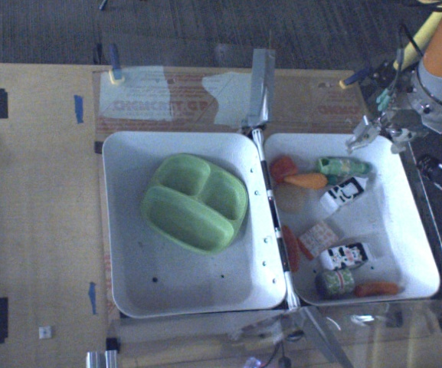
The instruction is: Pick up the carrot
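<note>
The carrot (pixel 305 181) is a short orange piece lying on its side near the back left of the right bin (pixel 404 205). It rests between a red vegetable (pixel 283 167) and a green bottle (pixel 343 165). My gripper (pixel 379 135) hangs over the back rim of the right bin, up and to the right of the carrot and well apart from it. Its fingers are spread open with nothing between them.
A white cow-patterned bottle (pixel 342 194) lies just in front of the carrot. Nearer the front are a second such bottle (pixel 345 255), a small card (pixel 318 238), a red strip (pixel 289 248), a green can (pixel 335 282) and an orange-red piece (pixel 378 288). The left bin (pixel 129 274) holds a green divided plate (pixel 196 202).
</note>
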You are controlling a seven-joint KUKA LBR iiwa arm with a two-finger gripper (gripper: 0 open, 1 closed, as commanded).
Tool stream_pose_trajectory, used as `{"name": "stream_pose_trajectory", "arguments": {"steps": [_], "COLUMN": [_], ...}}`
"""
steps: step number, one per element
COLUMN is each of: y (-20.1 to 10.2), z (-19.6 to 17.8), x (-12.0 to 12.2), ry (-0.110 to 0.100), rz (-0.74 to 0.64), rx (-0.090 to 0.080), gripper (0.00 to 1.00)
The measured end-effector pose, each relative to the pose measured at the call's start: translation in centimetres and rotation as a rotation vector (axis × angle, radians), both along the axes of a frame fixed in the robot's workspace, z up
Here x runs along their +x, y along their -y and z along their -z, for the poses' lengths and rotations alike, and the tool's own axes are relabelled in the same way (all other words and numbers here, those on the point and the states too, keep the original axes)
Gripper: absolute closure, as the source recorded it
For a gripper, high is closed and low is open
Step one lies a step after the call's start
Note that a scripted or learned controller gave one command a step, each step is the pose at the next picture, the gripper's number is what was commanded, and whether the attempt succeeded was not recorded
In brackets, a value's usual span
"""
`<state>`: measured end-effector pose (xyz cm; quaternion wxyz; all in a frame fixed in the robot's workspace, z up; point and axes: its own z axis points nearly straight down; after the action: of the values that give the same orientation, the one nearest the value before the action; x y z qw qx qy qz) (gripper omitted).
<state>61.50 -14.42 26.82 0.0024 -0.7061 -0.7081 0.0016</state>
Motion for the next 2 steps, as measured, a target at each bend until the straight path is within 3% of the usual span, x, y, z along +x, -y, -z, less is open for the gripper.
{"name": "stream_pose_trajectory", "arguments": {"steps": [1,2], "y": [-2.2,-4.1], "z": [11.6,18.4], "x": [5.2,4.9], "ry": [0.003,-0.009], "rz": [-0.383,-0.589], "rx": [0.002,0.005], "gripper": [0.0,0.0]}}
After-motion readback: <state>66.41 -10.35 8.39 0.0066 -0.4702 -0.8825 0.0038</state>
